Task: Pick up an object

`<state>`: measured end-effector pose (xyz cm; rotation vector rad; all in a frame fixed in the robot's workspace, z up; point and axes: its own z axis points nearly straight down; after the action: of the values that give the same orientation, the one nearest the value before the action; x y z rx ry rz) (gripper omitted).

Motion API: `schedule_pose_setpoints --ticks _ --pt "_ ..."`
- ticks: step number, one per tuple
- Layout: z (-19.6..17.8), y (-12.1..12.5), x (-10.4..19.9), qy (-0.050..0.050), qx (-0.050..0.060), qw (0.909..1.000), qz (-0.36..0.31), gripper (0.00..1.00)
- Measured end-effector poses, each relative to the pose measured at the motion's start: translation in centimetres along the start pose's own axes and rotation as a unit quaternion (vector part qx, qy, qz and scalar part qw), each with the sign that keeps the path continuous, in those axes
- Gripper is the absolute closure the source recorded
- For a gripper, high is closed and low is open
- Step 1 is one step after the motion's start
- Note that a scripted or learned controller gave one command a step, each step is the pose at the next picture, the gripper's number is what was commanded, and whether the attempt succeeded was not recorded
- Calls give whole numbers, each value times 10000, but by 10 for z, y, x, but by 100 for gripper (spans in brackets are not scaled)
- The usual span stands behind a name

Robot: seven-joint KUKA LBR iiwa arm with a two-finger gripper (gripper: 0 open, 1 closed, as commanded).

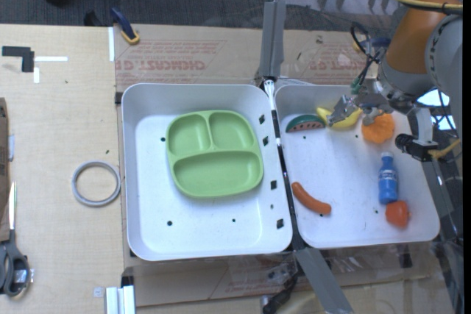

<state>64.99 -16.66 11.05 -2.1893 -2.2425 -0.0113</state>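
From the overhead camera, two shallow white bins are seen side by side on a light wooden surface [59, 129]. The left bin [140, 180] holds a green divided plate [215, 153], which lies flat near the middle, a little toward the far side.

The right bin [346, 232] holds several small things. A slice of toy watermelon [304, 123] lies near the far left corner, with a yellow banana [340, 118] just beside it on the right. An orange fruit [378, 130] sits near the far right side. A blue bottle [388, 179] lies closer to the front right, and a red-orange tomato [397, 213] is seen just in front of it. A sausage [311, 199] lies at a slant near the bin's left wall, well apart from the rest.

The grey arm with its orange band [412, 33] is seen reaching in from the right, over the far part of the right bin. The gripper [344, 111] is placed low over the banana, at its right end. Whether the fingers are wide, narrow or closed on the banana cannot be told, as they are small and dark against the fruit.

On the surface to the left of the bins, a roll of tape [96, 182] lies flat, and scissors [13, 261] are seen at the near left edge.
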Motion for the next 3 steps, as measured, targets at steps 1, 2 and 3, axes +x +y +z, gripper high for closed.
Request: schedule_pose_setpoints --ticks 1,2,3 --pt "19 11 68 -53 0 9999 114 0" --pt "10 10 68 -64 15 9999 99 100" --pt "10 10 68 -66 14 9999 98 0"
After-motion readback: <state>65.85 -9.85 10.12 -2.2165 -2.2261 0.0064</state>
